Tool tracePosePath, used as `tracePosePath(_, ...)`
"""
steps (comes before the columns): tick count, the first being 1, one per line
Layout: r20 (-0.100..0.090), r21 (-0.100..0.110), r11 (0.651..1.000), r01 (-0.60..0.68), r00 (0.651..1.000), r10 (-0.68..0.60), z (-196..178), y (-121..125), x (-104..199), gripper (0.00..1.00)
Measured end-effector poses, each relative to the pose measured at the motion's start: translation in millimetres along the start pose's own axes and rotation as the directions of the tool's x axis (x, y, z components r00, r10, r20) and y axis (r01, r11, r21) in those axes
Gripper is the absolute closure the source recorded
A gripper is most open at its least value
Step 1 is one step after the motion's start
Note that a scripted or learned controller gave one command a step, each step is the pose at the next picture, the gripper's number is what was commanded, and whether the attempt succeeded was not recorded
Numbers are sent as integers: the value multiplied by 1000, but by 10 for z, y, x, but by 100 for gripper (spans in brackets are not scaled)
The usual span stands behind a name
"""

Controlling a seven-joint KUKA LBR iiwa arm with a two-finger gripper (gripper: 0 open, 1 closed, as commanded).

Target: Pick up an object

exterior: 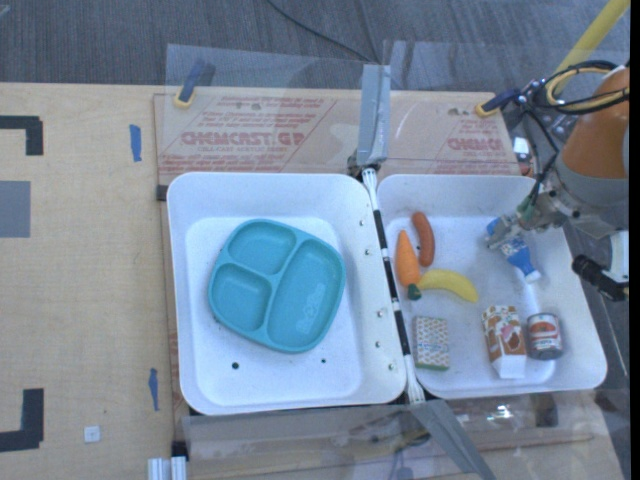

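One gripper (520, 230) hangs by your right bin's (590, 368) far right edge, jaw state not discernible, directly above the tube (526, 271), whose length runs toward the near edge.

Red mirrored lettering on the cardboard sheet (250, 133) is unreadable.
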State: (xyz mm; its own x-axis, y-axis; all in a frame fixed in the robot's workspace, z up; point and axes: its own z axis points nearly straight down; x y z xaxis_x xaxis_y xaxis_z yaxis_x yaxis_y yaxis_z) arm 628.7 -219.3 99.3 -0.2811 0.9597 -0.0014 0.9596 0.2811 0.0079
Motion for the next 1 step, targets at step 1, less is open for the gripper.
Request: tracePosePath(1, 3, 4, 998, -65, 998, 65, -902, 427, 186, 100)
